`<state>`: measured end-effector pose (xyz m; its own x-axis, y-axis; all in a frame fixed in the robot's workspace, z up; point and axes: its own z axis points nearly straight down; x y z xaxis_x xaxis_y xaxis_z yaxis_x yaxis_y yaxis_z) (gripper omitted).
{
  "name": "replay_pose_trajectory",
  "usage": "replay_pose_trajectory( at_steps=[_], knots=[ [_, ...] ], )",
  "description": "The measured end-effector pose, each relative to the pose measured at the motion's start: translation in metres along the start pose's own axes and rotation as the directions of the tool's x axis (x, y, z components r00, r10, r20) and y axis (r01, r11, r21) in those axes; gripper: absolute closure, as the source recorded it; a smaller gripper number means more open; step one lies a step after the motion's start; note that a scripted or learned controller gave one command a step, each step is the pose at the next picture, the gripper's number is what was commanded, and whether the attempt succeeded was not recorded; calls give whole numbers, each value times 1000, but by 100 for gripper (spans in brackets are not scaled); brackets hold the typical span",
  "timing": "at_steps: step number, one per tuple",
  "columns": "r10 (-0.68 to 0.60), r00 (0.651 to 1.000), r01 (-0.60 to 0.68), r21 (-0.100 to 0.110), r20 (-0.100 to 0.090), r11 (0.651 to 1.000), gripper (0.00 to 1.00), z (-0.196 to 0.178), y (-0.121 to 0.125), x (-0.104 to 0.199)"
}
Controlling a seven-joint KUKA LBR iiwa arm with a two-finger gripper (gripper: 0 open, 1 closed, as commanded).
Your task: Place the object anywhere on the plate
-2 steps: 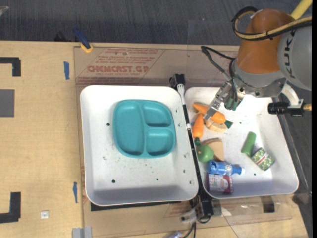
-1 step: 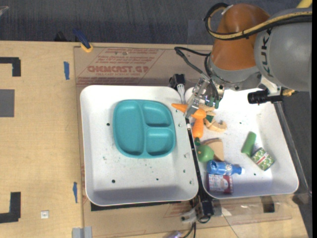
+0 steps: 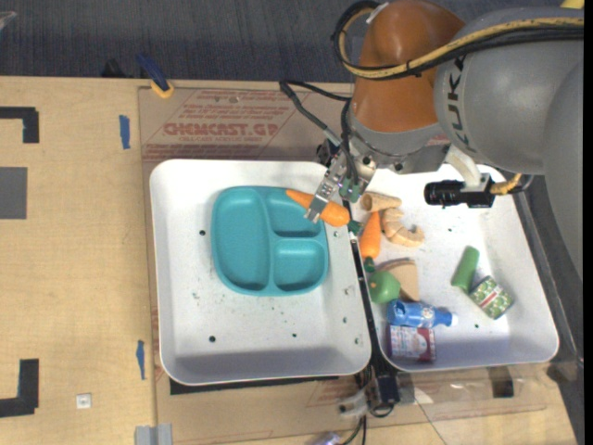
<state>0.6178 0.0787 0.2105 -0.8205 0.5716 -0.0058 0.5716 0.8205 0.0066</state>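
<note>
The gripper hangs at the upper right corner of the teal plate in the left bin, its fingers closed on a small carrot. The right bin holds another carrot, a green pepper, a blue bottle and a can.

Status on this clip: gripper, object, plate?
Gripper shut on carrot, at teal plate upper right rim. Not yet released. Nothing blocking the plate.

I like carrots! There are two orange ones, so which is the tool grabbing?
The orange carrot at the teal plate's top right rim sits between the tool's fingers. The other orange carrot lies in the right bin.
</note>
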Motion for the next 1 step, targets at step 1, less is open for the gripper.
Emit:
replay_pose_trajectory(
  at_steps=[1],
  knots=[
    [1, 1000, -1, 1, 0, 1000, 0, 0, -1, -1]
  ],
)
